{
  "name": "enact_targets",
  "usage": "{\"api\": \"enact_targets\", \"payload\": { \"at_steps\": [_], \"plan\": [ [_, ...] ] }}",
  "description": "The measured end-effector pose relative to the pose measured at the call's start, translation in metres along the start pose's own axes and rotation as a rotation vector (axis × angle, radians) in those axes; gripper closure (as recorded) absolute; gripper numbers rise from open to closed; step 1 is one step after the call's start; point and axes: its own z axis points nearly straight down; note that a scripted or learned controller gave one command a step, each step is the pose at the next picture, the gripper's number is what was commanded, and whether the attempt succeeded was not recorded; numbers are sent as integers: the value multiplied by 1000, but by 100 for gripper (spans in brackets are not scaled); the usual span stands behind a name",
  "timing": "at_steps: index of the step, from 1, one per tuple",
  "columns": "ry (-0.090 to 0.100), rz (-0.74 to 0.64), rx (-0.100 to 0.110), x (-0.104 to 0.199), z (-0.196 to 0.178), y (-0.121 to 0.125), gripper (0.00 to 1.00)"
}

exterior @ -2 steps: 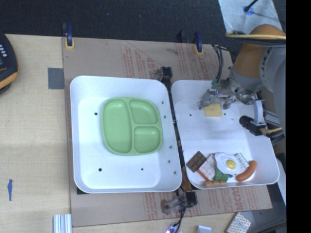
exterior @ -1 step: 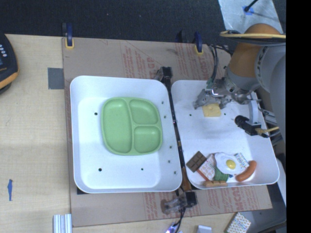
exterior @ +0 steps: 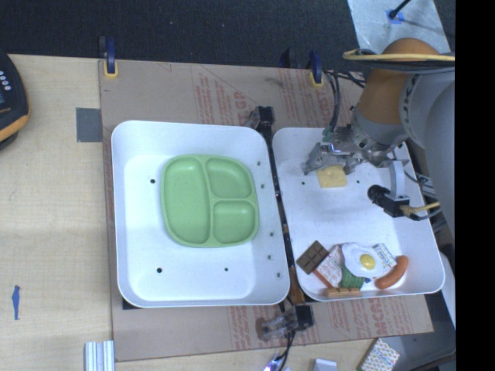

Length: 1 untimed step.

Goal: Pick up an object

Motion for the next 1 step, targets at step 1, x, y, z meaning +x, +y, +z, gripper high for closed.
{"api": "enact_targets", "payload": {
  "at_steps": [1],
  "plan": [
    [-1, 4, -4, -5, 0, 5, 0]
  ]
}}
